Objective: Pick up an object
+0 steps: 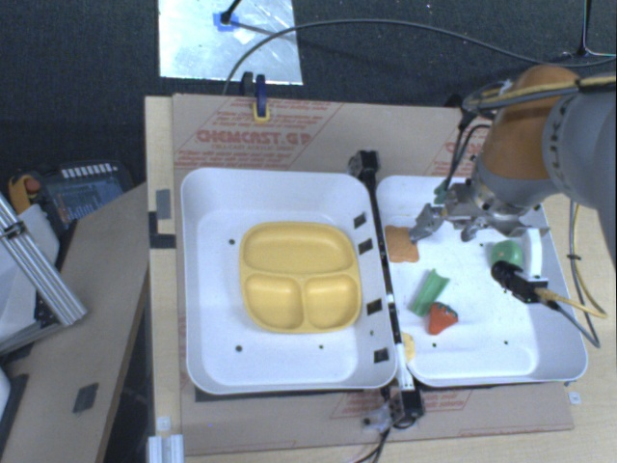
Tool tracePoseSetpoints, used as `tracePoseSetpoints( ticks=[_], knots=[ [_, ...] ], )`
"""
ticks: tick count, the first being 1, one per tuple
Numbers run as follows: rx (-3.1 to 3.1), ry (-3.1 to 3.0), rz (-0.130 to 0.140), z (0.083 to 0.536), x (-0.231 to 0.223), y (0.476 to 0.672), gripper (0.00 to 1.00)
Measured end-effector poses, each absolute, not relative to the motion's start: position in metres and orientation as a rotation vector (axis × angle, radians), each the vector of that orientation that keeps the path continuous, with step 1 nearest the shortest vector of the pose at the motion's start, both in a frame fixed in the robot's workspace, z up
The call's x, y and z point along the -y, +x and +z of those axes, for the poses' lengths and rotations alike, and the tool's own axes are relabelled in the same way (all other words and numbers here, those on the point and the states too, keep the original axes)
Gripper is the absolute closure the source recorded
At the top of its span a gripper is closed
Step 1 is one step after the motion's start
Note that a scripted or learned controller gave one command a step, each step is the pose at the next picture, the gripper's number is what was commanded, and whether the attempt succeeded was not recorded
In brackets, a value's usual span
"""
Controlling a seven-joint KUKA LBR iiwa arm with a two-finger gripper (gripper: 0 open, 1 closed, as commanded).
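- Currently, I read the gripper (425, 226) as hanging just up and to the view's right of the tan slice (401, 244), low over the floor of the right bin (482, 360). I would call it lined up to try for that piece.
- Whether the gripper is spread or clenched I cannot tell from this slanted angle. I see nothing held in it, so I count the pick as not yet made.
- The tan slice lies flat, tight against the divider wall. I suspect that wall leaves little room on one side, which may be why the arm (540, 152) leans in from the far side.
- Down and to the right of the tan slice lies a green wedge (430, 291). A red piece (442, 318) sits just below that, the two near or touching.
- Well to the right of the tan slice, a round green piece (506, 254) rests close under the wrist, too crowded by the arm to be an easy target.
- Far below the tan slice, a small yellow bit (408, 347) hugs the divider.
- To the left of the tan slice, across the divider, a yellow divided tray (299, 276) lies in the left bin (217, 210), well apart from the gripper.
- My worry is that a flat slice against a wall may slide rather than lift.
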State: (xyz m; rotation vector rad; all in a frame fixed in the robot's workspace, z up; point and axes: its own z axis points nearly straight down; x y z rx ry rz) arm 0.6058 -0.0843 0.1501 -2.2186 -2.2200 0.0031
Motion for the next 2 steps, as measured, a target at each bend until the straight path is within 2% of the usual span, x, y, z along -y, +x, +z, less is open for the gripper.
tracePoseSetpoints(
  ticks=[1, 2],
  knots=[
    [2.221, -2.219, 0.003, 0.088, 0.082, 0.602, 0.00],
    [2.224, -2.223, -0.003, 0.103, 0.083, 0.604, 1.00]
  ],
)
